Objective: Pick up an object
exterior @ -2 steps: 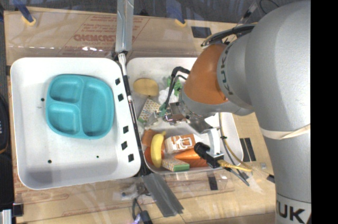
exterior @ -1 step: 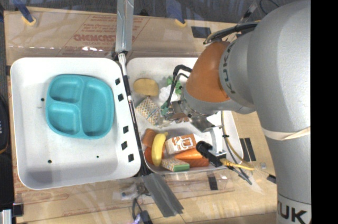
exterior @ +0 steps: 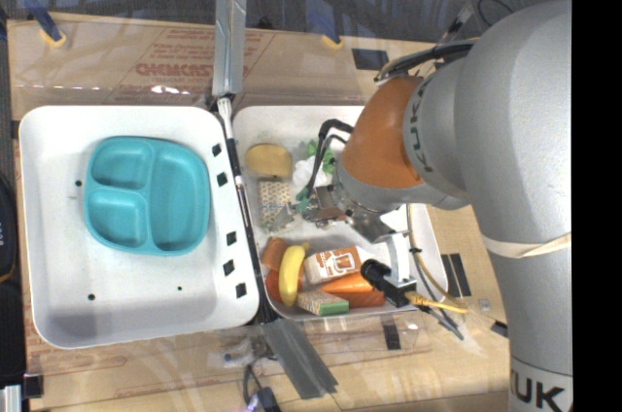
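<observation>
The right bin (exterior: 255,120) holds a jumble of objects. A tan round piece (exterior: 269,159) lies at its back left, with a metal grater-like piece (exterior: 274,200) just in front of it. At the front lie a yellow banana (exterior: 291,275), a brown sausage shape (exterior: 273,255), an orange and white carton (exterior: 333,261), an orange carrot-like piece (exterior: 352,290) and a small green and tan block (exterior: 323,305). My gripper (exterior: 319,204) is down in the middle of this bin, beside the grater, mostly covered by the orange wrist band. Something green (exterior: 311,151) and white (exterior: 308,171) peeks out behind it.
The left bin (exterior: 49,235) carries a teal divided plate (exterior: 149,194). A grey metal bar (exterior: 228,41) stands behind the wall between the bins. The big grey arm covers the right side of the right bin.
</observation>
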Robot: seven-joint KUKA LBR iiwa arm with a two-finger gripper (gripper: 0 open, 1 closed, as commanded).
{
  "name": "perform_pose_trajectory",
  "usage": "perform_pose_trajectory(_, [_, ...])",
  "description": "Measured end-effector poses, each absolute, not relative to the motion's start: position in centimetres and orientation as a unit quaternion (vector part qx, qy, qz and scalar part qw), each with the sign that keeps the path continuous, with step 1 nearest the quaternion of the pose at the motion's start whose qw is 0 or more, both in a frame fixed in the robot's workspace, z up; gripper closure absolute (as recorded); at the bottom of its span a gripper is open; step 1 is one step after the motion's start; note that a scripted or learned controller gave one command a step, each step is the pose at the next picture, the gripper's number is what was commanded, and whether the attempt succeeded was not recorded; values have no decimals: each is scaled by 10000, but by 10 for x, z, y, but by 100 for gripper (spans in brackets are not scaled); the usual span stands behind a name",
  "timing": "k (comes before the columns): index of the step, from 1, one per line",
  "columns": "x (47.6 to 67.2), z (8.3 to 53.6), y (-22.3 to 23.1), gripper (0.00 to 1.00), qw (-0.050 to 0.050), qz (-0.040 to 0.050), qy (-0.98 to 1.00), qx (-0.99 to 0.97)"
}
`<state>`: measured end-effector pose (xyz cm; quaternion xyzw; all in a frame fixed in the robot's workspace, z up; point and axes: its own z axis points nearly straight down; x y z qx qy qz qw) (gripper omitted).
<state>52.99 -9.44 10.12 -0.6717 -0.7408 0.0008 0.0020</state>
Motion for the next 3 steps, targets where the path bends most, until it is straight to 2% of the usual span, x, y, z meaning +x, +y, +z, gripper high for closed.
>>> perform_pose_trajectory(1, [630,91,-102,0,15,11,-7470,-6648])
perform_pose_trajectory(2, [650,128,-159,0,-3,1,-7481,-6636])
perform_pose_trajectory(3, [659,99,-149,0,-19,4,-7536,-6573])
